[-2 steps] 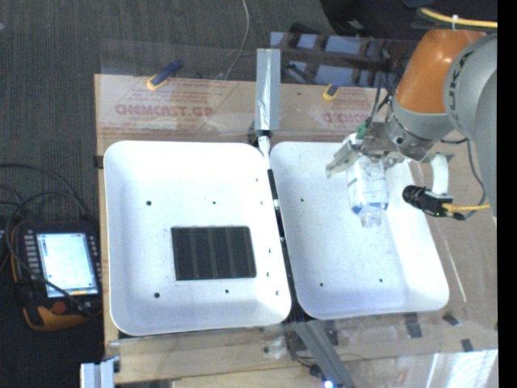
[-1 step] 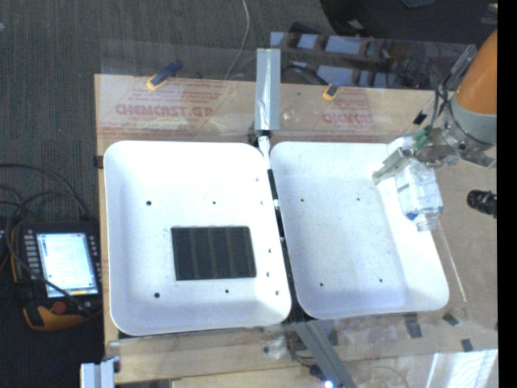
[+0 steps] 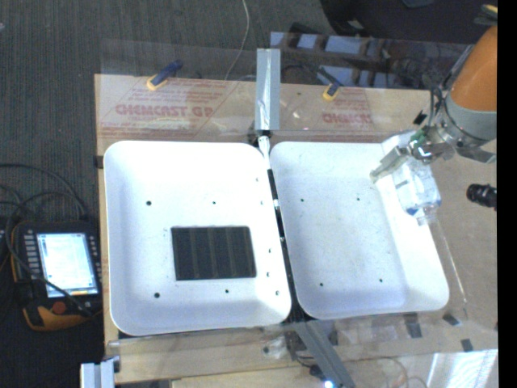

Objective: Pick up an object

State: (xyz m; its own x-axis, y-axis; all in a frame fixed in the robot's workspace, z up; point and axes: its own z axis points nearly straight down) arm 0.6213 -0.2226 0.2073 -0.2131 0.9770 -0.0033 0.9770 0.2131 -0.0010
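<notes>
A dark, ribbed rectangular pad (image 3: 213, 252) lies flat in the left bin (image 3: 129, 168), a little below its middle. My gripper (image 3: 406, 160) hangs over the upper right corner of the right bin (image 3: 339, 241), under the grey wrist with its orange band. A clear plastic object with a small blue mark (image 3: 418, 191) sits right below the gripper, over the bin's right rim. It touches or overlaps the gripper's tip, but I cannot make out whether it is gripped.
A grey bar (image 3: 267, 87) runs back from the gap between the two bins. Yellow and blue clamps (image 3: 164, 74) hold the wooden board behind the bins. A handheld control pendant (image 3: 60, 265) lies on the floor at the left.
</notes>
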